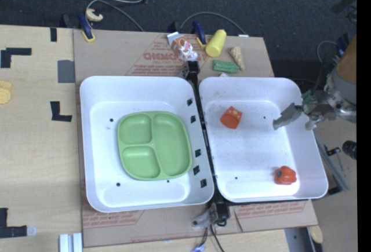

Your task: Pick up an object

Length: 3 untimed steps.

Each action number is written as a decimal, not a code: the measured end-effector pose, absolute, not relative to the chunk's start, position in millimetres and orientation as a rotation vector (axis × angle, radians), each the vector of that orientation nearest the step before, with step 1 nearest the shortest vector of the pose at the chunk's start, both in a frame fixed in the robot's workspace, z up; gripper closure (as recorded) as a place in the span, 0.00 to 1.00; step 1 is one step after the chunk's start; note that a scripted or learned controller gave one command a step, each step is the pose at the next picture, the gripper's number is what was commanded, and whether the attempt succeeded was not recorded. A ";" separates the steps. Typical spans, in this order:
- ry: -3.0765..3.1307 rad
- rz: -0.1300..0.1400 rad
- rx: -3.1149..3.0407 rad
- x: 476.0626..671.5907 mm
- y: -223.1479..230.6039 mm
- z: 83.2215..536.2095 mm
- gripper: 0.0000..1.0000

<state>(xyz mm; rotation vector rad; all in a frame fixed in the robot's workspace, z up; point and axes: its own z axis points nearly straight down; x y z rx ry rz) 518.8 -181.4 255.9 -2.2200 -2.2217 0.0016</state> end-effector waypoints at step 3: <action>-2.227 -0.001 -2.221 636.2 -99.3 96.0 1.00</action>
